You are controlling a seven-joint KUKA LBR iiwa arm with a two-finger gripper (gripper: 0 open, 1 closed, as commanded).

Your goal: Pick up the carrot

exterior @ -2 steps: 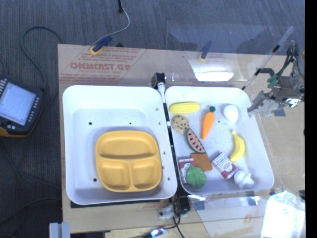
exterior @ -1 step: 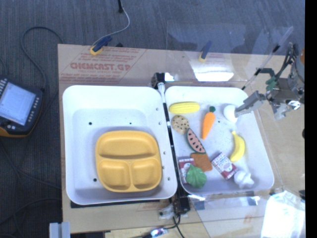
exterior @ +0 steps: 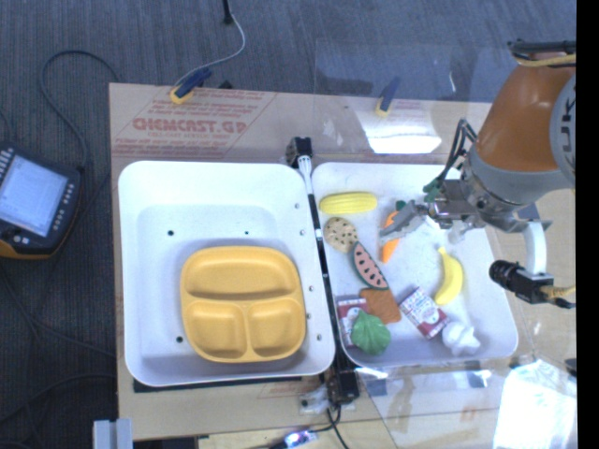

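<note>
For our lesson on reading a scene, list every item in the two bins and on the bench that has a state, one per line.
hand: low over the right bin, fingers spread by the carrot
carrot: lying in the bin, not lifted
yellow tray: flat in the left bin, compartments bare
corn: lying on its side
banana: lying flat
watermelon slice: lying flat
red carton: tipped on its side

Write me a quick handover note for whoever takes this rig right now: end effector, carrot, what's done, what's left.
End effector: low over the right bin, at its upper middle; finger state unclear.
Carrot: small orange piece lying on the bin floor just below the end effector, between the watermelon slice and banana. A second orange bit sits by the fingertips.
Done: approach only; no grasp visible.
Left: grip the carrot and lift it.
</note>
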